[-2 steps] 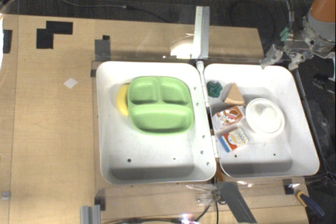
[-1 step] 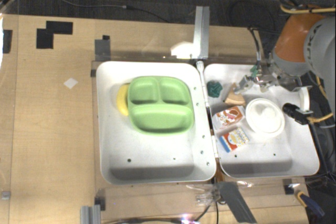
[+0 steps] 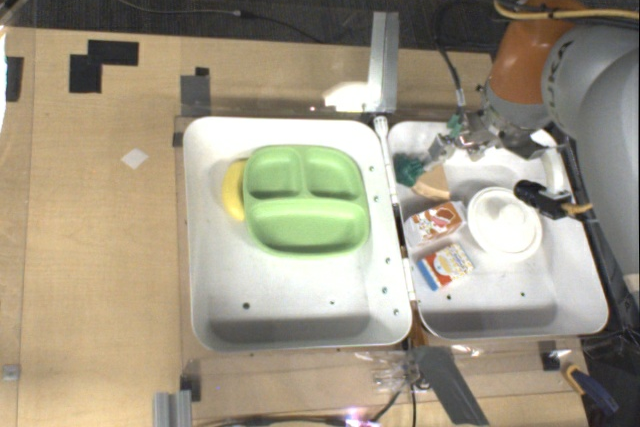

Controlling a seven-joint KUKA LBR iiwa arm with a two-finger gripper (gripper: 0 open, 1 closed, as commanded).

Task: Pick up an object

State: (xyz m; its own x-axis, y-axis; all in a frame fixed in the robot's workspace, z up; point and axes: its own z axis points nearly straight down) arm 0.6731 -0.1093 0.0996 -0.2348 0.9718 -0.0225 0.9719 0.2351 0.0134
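Note:
My gripper [image 3: 462,137] hangs over the far edge of the right bin [image 3: 520,310], below the orange wrist band. Just left of it and a little nearer lie a teal object [image 3: 408,169] and a tan wedge [image 3: 432,183], side by side. A white round cup [image 3: 504,221] sits in the middle of the bin. Two small red-and-white packets [image 3: 434,222] [image 3: 447,264] lie to the cup's left. I see nothing held at the gripper.
The left bin [image 3: 290,300] holds a green divided plate [image 3: 304,198] with a yellow piece [image 3: 232,191] sticking out from under its left side. A metal post [image 3: 383,65] stands behind the wall between the bins.

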